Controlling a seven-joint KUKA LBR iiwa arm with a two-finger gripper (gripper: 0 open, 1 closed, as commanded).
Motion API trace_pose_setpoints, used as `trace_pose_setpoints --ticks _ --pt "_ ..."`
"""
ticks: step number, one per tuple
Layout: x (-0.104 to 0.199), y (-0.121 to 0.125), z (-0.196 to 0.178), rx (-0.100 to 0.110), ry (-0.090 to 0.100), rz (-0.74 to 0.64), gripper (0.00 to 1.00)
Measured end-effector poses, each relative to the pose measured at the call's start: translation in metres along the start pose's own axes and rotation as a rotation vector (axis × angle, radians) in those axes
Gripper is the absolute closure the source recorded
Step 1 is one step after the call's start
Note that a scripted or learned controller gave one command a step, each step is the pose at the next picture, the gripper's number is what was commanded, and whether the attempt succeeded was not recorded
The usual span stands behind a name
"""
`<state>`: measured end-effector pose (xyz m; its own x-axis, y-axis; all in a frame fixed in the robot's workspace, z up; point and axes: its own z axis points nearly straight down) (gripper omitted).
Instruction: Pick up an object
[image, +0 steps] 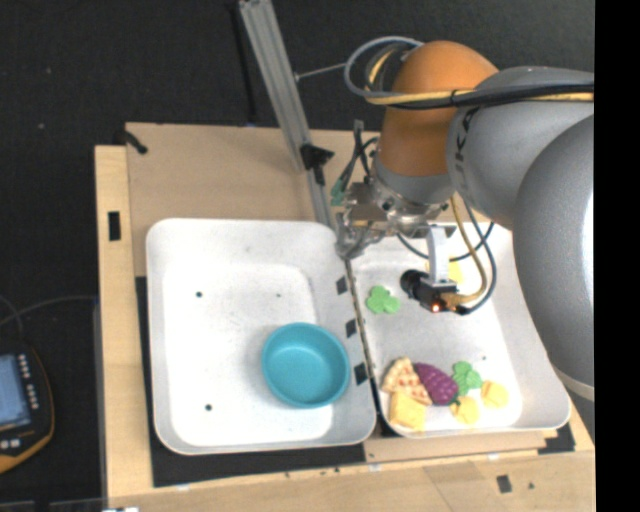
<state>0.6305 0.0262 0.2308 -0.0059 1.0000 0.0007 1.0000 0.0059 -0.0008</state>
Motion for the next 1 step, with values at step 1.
trace_pose_setpoints --ticks 1 --pt "0.0531 -0.0163 -0.0156 -0.001 0.002 -0.002 1.0"
